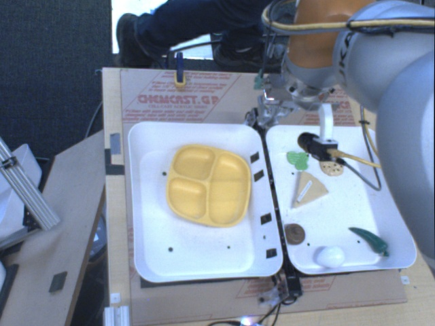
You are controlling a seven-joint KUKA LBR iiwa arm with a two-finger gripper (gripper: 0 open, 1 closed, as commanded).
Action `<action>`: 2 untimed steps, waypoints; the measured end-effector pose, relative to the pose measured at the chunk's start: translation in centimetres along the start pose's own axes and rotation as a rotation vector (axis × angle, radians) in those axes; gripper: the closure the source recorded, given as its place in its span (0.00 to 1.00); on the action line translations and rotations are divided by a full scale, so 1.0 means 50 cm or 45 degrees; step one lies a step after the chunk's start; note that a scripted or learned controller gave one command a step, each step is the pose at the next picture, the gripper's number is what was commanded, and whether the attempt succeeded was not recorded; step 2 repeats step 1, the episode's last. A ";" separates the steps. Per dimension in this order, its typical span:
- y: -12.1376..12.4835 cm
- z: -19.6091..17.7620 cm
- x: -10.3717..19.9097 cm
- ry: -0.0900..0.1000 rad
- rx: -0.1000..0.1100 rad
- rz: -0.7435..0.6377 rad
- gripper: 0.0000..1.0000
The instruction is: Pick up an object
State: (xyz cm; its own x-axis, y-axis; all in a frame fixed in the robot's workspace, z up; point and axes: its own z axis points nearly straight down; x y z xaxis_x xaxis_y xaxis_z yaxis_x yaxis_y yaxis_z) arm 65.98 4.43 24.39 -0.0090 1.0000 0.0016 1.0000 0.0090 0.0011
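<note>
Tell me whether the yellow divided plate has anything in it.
Empty: the yellow plate in the left bin shows bare compartments.

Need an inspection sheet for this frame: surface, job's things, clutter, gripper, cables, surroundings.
Surface: left bin and right bin side by side on a printed brown board.
Job's things: the left bin holds a yellow divided plate. The right bin holds a green piece, perforated brown round, tan wedge, brown disc, white egg shape and dark green pepper.
Clutter: nothing seen.
Grippers: gripper at the far end of the divide between the bins; grasp state cannot be told.
Cables: yellow cable round the orange band; thin wires at the bench's near edge.
Surroundings: blue clamp on the board's far edge, person in dark clothes behind it, aluminium bar at left.
</note>
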 end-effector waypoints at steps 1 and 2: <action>-0.022 0.006 0.088 0.000 0.001 0.000 1.00; -0.022 0.006 0.088 0.000 0.001 0.000 1.00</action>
